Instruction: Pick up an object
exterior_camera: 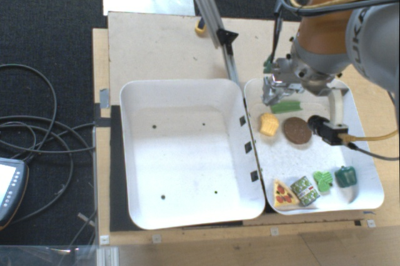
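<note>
My gripper (275, 93) hangs over the far left part of the right bin (369, 187), under the grey and orange arm. A flat green piece (286, 107) lies just under and beside its metal fingers; whether they grip it is hidden from me. A yellow block (269, 125) lies just in front of it. To the right of that sits a brown disc (297, 130). Along the near edge lie a pizza slice (284, 194), a green patterned box (305, 190), a light green toy (323, 180) and a dark green toy (345, 177).
The left bin (144, 196) stands beside the right one, sharing a wall with black clips (248, 147). A slanted metal pole (206, 2) crosses the bench behind the bins. Cables and a tablet (9, 187) lie on the floor at the left.
</note>
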Action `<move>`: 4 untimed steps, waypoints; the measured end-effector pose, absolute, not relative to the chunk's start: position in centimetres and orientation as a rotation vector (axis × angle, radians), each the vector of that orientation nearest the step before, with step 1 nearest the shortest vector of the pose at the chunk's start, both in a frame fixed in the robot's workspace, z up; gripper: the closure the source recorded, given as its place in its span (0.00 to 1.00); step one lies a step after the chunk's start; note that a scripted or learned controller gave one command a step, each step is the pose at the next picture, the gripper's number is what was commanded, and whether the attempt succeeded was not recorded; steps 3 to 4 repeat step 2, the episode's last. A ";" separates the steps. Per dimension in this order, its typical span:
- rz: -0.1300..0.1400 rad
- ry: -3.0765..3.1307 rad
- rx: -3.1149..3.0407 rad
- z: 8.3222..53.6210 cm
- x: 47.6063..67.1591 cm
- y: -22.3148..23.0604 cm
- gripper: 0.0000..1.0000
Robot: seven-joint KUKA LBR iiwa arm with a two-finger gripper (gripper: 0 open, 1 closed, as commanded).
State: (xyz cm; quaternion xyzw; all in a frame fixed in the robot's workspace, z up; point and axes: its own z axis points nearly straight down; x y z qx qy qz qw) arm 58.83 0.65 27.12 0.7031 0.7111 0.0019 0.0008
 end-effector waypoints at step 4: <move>0.007 2.231 2.209 25.6 63.8 9.9 1.00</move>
